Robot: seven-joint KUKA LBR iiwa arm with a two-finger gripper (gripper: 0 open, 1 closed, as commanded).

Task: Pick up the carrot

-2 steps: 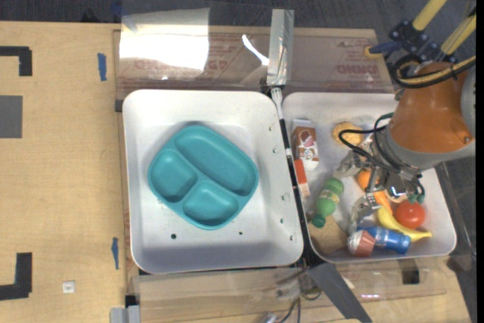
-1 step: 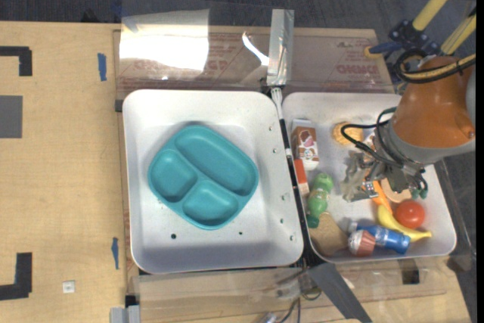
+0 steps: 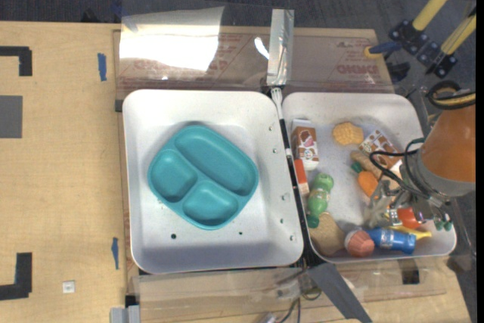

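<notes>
Judging carrot [image 3: 367,181]: light, rigid, smooth toy, likely slippery; pinch across its thicker middle. It lies just left of the gripper [image 3: 393,202]; finger state cannot be told.

Teal divided plate [image 3: 203,174] in left bin [image 3: 144,238]; carrot [image 3: 368,182] amid toys, right bin [image 3: 336,104] — end effector [image 3: 386,204] just beside it

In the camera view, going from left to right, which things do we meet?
Teal divided plate in the left bin → brown and white carton → green bottle → round cookie → carrot → arm's orange band.
</notes>
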